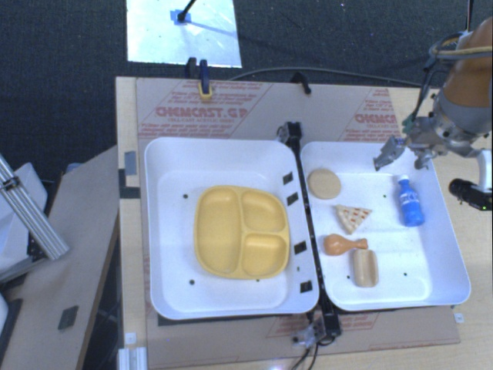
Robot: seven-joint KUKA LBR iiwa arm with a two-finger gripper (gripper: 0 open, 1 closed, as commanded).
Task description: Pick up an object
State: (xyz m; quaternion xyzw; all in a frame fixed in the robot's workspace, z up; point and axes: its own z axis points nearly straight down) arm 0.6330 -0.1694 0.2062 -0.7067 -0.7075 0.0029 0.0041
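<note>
The right bin holds a blue bottle, a round tan cookie, a pizza slice, a chicken drumstick and a tan bread roll. My gripper hangs over the bin's far right corner, just above and beyond the blue bottle. Its two fingers stand apart with nothing between them. The arm's grey body and orange band rise at the right edge.
The left bin holds a yellow divided plate. Black clips run down the seam between the bins. A metal bar lies off the bench at the left.
</note>
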